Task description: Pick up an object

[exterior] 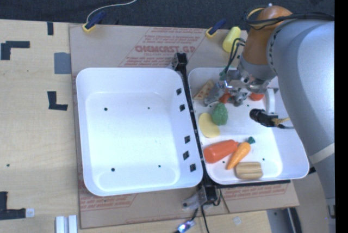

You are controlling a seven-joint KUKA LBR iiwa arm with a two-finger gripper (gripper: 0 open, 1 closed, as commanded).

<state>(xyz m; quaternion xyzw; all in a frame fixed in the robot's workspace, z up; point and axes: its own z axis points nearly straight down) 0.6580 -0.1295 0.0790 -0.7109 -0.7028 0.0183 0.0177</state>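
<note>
We see the gripper [232, 90] low inside the right bin [291, 142], close to that bin's far edge and nearer its left wall than its right; from this angle we cannot tell how it is set or whether it has hold of anything. Just beside it, toward the near edge, sits a green vegetable [219, 114], its long axis running roughly from far edge to near edge. Touching it on the near side lies a pale yellow piece [209, 126]. Closer to the near edge a red pepper [220, 150] lies with its long axis across the bin, and beside it a carrot [240, 153] slants, its green top pointing to the far right and its tip toward the near left. A tan bread roll [249, 171] rests at the near edge, lying crosswise. The left bin [87, 117] stands alongside, touching the right one
</note>
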